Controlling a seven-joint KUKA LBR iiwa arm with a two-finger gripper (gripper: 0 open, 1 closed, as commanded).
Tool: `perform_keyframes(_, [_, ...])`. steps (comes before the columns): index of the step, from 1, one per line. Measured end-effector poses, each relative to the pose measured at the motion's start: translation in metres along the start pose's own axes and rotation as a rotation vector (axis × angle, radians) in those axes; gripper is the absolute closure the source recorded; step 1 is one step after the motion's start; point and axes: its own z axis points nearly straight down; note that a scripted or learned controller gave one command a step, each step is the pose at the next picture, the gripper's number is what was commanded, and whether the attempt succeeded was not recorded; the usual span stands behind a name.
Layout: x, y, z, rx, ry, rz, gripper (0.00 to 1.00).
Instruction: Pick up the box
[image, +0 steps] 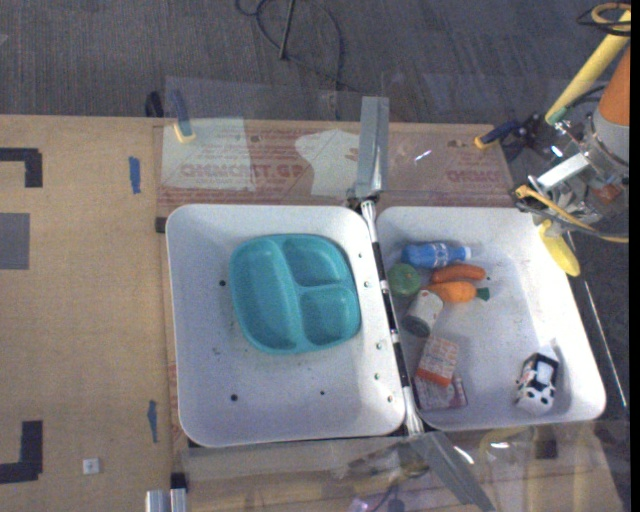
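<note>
We see the gripper (562, 190) at the right bin's (505, 228) upper right corner, above the rim; its grip state we cannot tell. The box (438, 361) lies flat in that bin, below a can (423, 312), well apart from the gripper.

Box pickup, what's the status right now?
Gripper up at the right bin's far right corner, nothing seen held. Box lying flat near that bin's front left. A small can sits right beside it.
</note>
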Motion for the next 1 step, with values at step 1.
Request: perform_keyframes(1, [-0.0483,0.0107,0.0834,0.005,-0.003,0.348,1.00])
